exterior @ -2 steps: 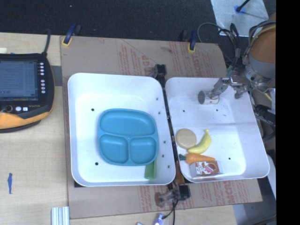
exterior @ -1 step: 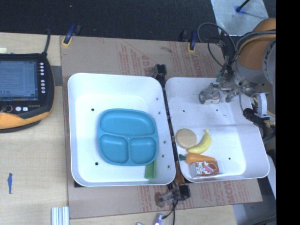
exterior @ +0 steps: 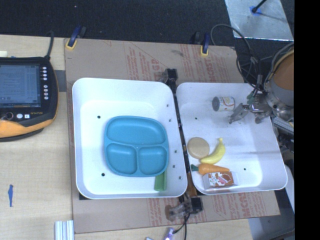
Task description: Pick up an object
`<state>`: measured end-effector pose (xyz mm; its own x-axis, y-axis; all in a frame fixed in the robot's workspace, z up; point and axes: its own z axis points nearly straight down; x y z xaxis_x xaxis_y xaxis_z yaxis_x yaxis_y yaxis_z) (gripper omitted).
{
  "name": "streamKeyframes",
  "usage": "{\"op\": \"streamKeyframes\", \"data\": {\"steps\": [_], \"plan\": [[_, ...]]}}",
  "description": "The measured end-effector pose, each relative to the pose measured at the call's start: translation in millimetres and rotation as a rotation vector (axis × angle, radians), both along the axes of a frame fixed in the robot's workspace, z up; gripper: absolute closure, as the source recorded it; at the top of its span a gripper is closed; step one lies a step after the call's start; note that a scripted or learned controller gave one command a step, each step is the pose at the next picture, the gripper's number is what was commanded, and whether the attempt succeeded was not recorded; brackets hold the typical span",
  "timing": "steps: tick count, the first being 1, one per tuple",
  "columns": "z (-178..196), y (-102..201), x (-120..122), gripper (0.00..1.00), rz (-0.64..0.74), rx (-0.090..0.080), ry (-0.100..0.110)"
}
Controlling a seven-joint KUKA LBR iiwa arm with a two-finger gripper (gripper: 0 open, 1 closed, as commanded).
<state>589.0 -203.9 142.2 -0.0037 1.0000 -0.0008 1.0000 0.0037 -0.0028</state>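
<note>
At the right bin's [exterior: 260, 176] near edge we note a carton [exterior: 219, 180], carrot [exterior: 214, 169], banana [exterior: 215, 153] and tan disc [exterior: 198, 147]. Farther back, a small can [exterior: 223, 103] lies on its side just left of the gripper [exterior: 240, 115], whose fingers stand spread, grasping nothing.

We see a pale wooden bench [exterior: 30, 184] under a brown cardboard sheet [exterior: 130, 59], with dark floor [exterior: 125, 9] beyond it.
</note>
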Motion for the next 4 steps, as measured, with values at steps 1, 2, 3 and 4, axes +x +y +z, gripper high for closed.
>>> {"op": "streamKeyframes", "data": {"steps": [1, 2, 3, 4], "plan": [[-44, 18, 66, 0.0, 0.0, 0.002, 0.002], [-50, 19, 67, 0.0, 0.001, 0.002, 0.001], [-35, 2, -55, 0.0, 0.0, 0.0, 0.001], [-50, 4, 30, 0.0, -0.001, 0.001, -0.001]]}}
